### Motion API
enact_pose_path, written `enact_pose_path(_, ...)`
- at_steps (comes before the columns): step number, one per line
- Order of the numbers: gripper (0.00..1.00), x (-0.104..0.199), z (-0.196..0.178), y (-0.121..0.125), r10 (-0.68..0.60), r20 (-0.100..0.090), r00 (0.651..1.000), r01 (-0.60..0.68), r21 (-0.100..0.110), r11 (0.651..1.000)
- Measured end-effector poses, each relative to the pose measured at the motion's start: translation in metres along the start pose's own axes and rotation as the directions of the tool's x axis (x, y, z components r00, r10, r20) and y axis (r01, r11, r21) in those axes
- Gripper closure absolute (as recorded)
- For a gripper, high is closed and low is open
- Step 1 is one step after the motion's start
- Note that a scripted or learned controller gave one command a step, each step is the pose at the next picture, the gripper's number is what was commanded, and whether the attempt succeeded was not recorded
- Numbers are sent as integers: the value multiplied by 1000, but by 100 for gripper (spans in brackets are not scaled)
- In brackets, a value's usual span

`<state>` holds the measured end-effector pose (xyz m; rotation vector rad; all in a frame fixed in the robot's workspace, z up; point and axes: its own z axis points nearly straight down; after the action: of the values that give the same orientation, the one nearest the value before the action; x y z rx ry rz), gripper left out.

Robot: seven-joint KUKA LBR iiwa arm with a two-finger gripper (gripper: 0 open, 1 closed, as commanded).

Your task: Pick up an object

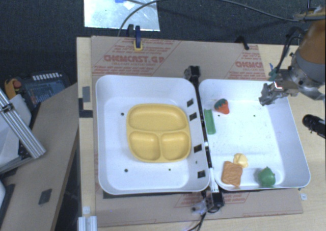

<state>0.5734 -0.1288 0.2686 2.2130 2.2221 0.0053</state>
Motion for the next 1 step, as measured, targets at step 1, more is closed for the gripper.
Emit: enact_pose_path(1, 100, 46, 9, -2, -4, -2, 1000, 4, 5, 1000)
